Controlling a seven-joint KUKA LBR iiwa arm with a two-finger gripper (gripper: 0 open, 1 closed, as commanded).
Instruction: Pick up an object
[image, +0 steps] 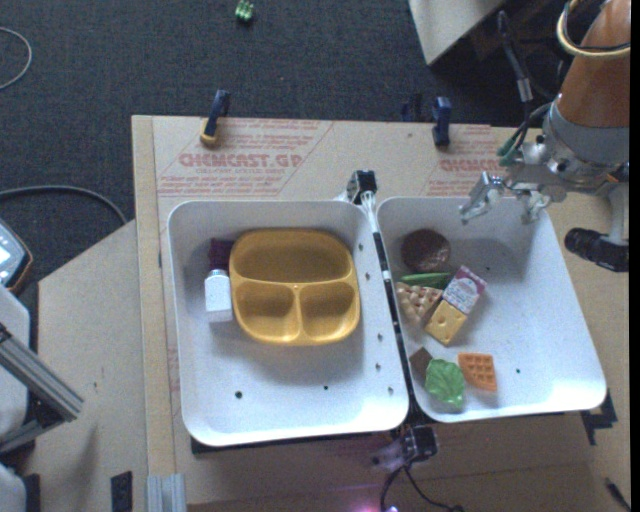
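Lower right of the frame, in the right bin: a green leaf-shaped piece beside a gridded orange waffle. Farther up lie a yellow cheese wedge, a small pink carton and a round dark patty. The left bin holds a glossy yellow divided plate. At upper right, the pincer hangs over the right bin's far rim, released, grasping nothing.

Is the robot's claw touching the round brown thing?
Apart. In the camera view the gripper sits up by the right bin's top rim, and bare white bin floor shows between it and the brown round thing.
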